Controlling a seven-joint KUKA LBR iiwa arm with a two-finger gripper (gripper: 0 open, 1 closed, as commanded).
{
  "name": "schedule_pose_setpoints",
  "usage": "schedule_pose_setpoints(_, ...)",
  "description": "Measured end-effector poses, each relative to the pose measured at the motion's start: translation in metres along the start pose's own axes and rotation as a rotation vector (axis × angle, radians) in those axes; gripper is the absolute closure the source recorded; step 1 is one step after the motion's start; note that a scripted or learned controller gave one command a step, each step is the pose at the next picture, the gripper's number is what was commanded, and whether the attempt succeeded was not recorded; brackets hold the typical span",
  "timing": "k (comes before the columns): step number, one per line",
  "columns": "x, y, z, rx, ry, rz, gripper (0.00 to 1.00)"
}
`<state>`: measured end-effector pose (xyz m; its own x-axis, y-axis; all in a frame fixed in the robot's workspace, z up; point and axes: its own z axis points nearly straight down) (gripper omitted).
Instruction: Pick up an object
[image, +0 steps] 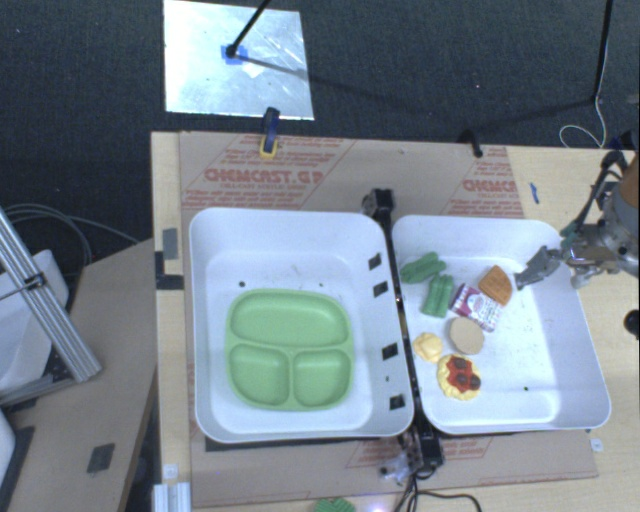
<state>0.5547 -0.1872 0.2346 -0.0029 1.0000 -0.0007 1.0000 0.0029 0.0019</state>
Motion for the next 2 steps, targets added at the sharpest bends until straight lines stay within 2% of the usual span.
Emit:
schedule_pose_setpoints(1,0.039,-0.032,0.136,0.014,0.006,0.001,0.00)
schedule_pose_setpoints(2,0.054,0.033,0.151,-0.004,0.000,-0.005,0.00)
